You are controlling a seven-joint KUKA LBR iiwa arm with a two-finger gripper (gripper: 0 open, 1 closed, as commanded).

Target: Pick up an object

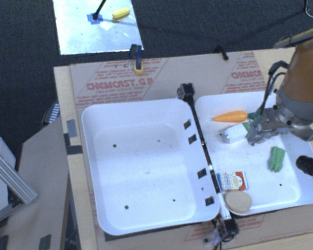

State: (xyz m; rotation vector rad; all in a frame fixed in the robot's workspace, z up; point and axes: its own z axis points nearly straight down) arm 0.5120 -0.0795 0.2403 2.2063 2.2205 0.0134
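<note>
Reaching in from the right, the arm (309, 80) hangs over the right bin (267, 196), left bin (145, 168) alongside. Its gripper (255, 134) sits low beside a small white item (232, 134), whether open or closed I cannot tell. Nearby lie a carrot (230, 117), green block (276, 158), carton (232, 181) and tan disc (238, 201).

Arm (309, 74) reaching from right, tool (255, 133) lowered.
</note>
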